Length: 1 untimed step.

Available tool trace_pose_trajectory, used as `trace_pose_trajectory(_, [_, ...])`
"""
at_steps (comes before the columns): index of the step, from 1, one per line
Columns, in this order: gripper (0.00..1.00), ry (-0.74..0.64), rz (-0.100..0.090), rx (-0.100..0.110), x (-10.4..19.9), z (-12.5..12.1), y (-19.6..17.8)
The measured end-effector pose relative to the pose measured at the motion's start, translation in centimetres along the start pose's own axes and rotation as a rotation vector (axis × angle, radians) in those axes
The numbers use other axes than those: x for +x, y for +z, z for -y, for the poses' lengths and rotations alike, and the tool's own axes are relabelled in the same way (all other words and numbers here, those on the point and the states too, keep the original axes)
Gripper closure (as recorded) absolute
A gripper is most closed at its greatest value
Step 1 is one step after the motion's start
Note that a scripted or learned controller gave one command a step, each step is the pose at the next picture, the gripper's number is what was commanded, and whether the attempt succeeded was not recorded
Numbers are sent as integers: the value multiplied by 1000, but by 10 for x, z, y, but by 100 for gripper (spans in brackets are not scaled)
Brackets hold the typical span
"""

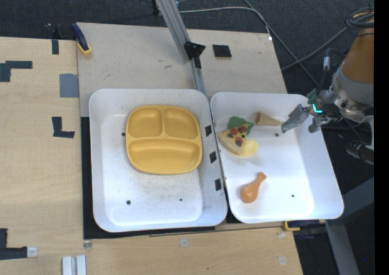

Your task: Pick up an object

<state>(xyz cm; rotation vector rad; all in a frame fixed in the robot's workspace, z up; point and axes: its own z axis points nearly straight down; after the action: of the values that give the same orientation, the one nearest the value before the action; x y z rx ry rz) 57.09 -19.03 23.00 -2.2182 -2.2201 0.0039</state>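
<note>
Hovering gripper [298, 117] at upper right of the right bin [316, 170], grasping nothing; open or clenched, cannot tell.
Cone-shaped toy [266, 119] lies just left of it, long axis pointing left-right.

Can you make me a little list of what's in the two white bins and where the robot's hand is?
left bin: yellow divided plate
right bin: toy pizza slice, toy chicken drumstick, small tan cone-shaped toy
gripper: over the right bin's upper right part, near the cone-shaped toy, holding nothing
arm: reaches in from the right
</note>
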Motion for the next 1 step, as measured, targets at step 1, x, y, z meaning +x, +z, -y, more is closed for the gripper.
trace_pose_trajectory(1, [0, 0, 1, -3, 0, -1, -1])
